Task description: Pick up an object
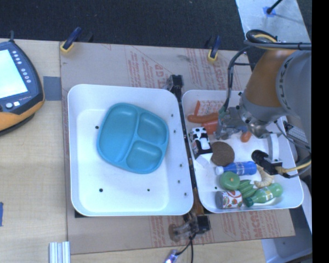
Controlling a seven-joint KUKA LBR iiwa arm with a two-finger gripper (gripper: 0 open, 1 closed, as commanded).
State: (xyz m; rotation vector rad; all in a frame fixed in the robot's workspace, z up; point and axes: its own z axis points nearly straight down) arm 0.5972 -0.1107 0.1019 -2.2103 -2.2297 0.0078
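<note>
- Claw (228, 126) lowered into the upper part of the right bin (296, 200), under the grey arm (274, 86) with its orange band; fingers hidden, grip impossible to tell
- Just left of the claw: orange carrot-like pieces (203, 117); just below-left: black-and-white cow-patterned toy (200, 141)
- Below the claw, near but apart: brown round disc (223, 153); beneath that, blue-and-white bottle (241, 169) lying on its side
- Along the bin's lower edge, well apart from the claw: green toy vegetables (236, 182), green bottle (263, 195), small can (228, 200)
- In the left bin (82, 196): blue divided plate (134, 137), well clear of the claw
- On the worktop (22, 190), far left: orange-cased control tablet (11, 89)
</note>
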